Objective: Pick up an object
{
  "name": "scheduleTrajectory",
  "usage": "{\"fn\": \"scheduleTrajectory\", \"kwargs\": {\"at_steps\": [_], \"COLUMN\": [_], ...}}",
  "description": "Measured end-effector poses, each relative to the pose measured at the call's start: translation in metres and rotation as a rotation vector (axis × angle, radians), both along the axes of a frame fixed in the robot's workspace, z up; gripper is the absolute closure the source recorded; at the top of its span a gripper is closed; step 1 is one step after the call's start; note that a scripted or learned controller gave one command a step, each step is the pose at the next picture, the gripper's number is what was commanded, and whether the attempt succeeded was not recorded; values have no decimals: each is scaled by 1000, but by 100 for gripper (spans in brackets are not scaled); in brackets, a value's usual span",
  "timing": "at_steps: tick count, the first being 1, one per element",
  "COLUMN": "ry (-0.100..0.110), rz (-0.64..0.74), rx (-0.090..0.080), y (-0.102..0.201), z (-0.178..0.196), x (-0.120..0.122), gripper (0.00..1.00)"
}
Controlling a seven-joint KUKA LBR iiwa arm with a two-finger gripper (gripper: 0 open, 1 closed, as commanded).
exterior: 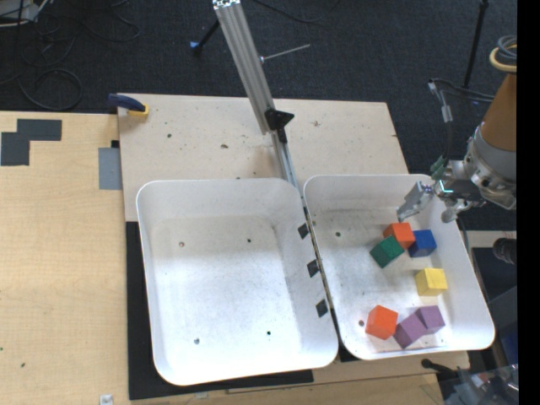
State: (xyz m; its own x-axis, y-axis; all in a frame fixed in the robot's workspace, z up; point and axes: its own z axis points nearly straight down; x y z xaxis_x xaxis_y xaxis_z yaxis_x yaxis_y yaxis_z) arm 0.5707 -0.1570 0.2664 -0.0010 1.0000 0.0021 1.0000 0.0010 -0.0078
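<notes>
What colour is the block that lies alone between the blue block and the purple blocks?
Yellow block, seen in the camera view.

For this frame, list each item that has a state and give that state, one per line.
gripper: open, above the right bin's upper part, holding nothing.
green block: resting in the right bin, touching the orange block.
blue block: resting beside that orange block.
yellow block: resting alone.
second orange block: resting near the front wall.
two purple blocks: resting side by side, touching.
</notes>
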Motion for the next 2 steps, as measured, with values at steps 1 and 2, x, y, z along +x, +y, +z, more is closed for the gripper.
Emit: {"fn": "scheduleTrajectory", "kwargs": {"at_steps": [1, 2], "ry": [-5, 0], "rz": [-1, -4], "rx": [-1, 0], "y": [-1, 7], "z": [2, -46], "x": [1, -1], "gripper": [0, 0]}}
